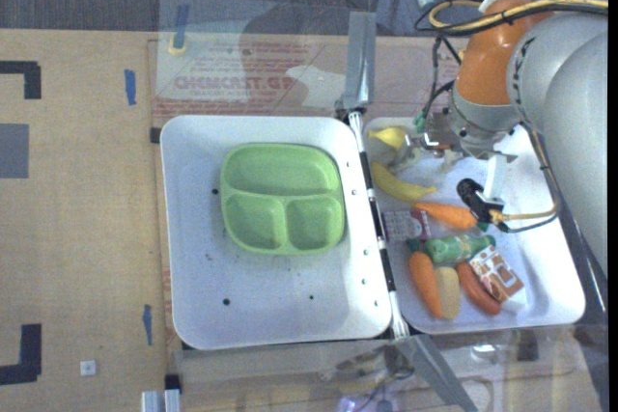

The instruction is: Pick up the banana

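Observation:
The yellow banana lies curved along the left wall of the right bin, near its far corner. Its upper end points toward the bin's back left corner. My gripper hangs under the orange wrist band, low over the far part of the right bin, just right of the banana's upper end and close above it. The gripper's metal parts overlap the banana's top in this view, so I cannot tell whether it touches the fruit.
Below the banana lie an orange carrot, a green vegetable, a second carrot, a pale potato and a red-and-white packet. The left bin holds a green divided plate. Cables trail by the wrist.

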Action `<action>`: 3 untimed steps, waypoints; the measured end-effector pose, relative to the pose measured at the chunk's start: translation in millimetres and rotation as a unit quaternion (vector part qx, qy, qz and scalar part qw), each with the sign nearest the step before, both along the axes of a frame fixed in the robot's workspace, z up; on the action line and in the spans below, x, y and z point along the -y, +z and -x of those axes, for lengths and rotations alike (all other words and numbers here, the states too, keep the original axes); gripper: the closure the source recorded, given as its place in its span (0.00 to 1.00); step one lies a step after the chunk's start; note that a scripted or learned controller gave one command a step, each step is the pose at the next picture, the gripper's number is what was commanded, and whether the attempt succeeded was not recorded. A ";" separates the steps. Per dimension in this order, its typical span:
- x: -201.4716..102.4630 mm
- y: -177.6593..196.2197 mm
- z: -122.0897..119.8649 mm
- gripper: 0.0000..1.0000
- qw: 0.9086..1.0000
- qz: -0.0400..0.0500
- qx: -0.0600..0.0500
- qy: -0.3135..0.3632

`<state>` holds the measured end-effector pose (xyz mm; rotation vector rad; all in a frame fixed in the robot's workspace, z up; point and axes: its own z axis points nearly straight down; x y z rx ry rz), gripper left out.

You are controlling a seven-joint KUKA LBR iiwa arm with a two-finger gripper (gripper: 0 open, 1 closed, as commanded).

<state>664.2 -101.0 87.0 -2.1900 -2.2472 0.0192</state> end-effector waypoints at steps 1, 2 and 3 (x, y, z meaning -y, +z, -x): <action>0.6 12.0 -1.9 1.00 1.000 0.000 0.004 -0.001; 0.6 12.2 -2.1 0.00 1.000 0.000 0.004 -0.001; -4.7 26.8 0.2 0.00 0.989 -0.001 0.001 -0.151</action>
